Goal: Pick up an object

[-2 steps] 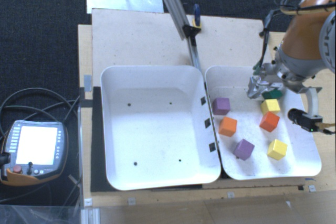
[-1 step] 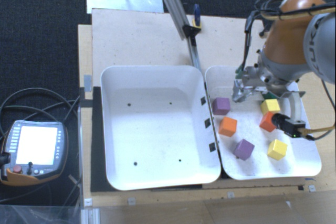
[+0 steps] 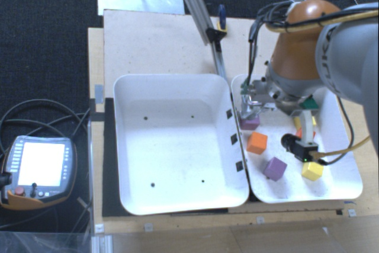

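My gripper (image 3: 247,108) hangs low over the left side of the right bin (image 3: 346,186), close to the wall shared with the left bin. A small purple block (image 3: 250,124) lies directly beneath it, partly covered by it. I cannot make out whether it touches the block. Further forward in the same bin lie an orange cube (image 3: 257,143), a purple cube (image 3: 275,168) and a yellow cube (image 3: 312,171). A green piece (image 3: 309,104) and a pale yellow piece (image 3: 305,124) peek out from under the wrist on the right.
The left bin (image 3: 177,145) stands beside the right one, their walls meeting near the gripper. A slanted metal pole (image 3: 195,0) rises behind the bins. A teach pendant (image 3: 38,172) lies on the floor at the left.
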Tool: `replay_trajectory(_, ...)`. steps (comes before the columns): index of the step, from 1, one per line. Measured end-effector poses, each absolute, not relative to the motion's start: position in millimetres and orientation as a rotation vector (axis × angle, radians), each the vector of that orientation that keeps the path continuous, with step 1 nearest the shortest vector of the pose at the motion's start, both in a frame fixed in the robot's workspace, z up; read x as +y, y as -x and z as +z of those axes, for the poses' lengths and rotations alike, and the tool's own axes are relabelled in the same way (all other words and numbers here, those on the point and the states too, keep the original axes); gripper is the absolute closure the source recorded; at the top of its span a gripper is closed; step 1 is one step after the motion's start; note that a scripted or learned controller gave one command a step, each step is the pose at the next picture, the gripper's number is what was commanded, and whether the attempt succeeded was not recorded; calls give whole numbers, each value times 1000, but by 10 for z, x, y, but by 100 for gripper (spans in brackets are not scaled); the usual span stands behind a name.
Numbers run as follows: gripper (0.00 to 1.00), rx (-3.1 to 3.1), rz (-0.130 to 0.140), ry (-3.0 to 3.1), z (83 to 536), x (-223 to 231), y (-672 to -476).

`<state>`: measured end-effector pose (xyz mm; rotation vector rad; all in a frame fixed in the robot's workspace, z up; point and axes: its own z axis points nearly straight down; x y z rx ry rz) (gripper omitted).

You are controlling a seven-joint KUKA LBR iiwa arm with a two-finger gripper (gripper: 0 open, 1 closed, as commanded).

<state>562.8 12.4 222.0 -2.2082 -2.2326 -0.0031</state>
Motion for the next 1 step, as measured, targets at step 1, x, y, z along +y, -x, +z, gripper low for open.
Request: replay_trajectory(1, 100, -2233, -3, 2208, 2169, 662, -5611)
